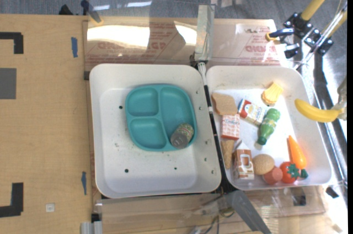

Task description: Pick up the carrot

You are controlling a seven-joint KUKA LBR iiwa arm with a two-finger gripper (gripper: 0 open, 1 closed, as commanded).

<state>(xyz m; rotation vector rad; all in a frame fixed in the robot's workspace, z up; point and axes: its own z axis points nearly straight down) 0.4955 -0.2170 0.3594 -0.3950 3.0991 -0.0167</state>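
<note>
One carrot (pixel 297 152) in right bin (pixel 317 117), long axis near-vertical, tip toward bottom; pincer state unknowable.

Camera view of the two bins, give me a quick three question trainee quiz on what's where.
1. True or false: the carrot lies in the left bin.
2. What rests on the teal divided plate?
A. a banana
B. a grey round can
C. a tomato
3. Fill in: the banana lies over the right bin's ____ rim.

Key: 1 false, it lies in the right bin, near the tomato. 2 B, in the plate's lower right compartment. 3 right.
</note>
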